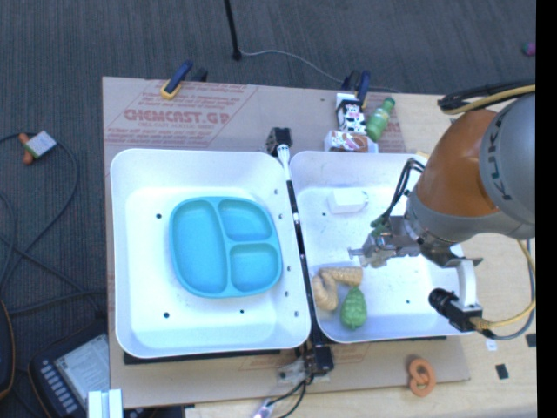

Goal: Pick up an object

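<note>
Judging from the camera view, nothing is lifted yet, so the whole pick remains. The gripper (372,252) hangs over the right bin (392,168), just above the yellow corn piece (341,276) and green toy (353,309); its spread cannot be told, and nothing shows between its tips.

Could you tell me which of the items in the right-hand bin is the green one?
It is the green item near the right bin's front edge; the two pieces beside it are tan, and the block farther back is white.
</note>
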